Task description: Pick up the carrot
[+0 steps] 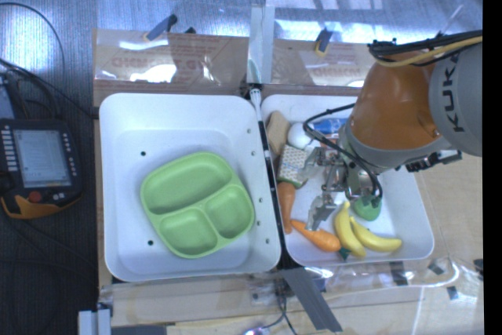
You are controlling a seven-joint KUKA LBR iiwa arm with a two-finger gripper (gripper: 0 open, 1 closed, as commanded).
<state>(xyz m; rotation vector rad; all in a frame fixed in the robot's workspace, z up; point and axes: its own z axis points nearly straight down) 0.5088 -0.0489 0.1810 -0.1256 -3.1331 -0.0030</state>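
An orange carrot (316,236) lies near the front of the right bin (420,235), pointing left to right. A second orange carrot-like piece (286,204) stands against that bin's left wall. My gripper (332,202) hangs over the middle of the right bin, just above and to the right of the lying carrot, under the arm's orange wrist band. It looks open, with nothing between its fingers. The wrist hides part of the bin behind it.
Yellow bananas (362,234) and a green object (367,208) lie right beside the gripper. A white ball (298,136), a brown item (276,129) and a patterned pack (292,163) sit at the bin's back left. The left bin (125,121) holds a green divided plate (196,204).
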